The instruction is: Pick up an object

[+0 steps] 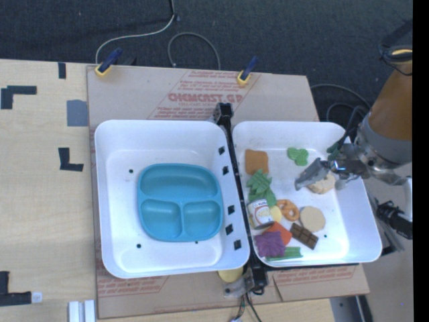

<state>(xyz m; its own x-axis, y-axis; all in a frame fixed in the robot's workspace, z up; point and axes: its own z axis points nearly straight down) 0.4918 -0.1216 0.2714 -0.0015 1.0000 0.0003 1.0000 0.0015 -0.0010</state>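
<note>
My gripper (314, 178) hangs low over the right bin (355, 247), near its right-hand wall, with the orange-banded arm rising behind it. A pale cream food piece (324, 186) lies directly under and beside the gripper's tip; contact cannot be judged. Close by in the same bin are a small green piece (297, 155), a pretzel (290, 210), a round tan cookie (312, 218) and a chocolate bar (303, 236). Nothing is seen lifted off the bin floor.
Along the right bin's left side lie an orange-brown block (256, 161), green leafy pieces (261, 184), a small can (260, 213) and purple grapes (271, 244). The left bin (114, 180) holds a blue divided plate (179, 201). A black divider (231, 180) separates the bins.
</note>
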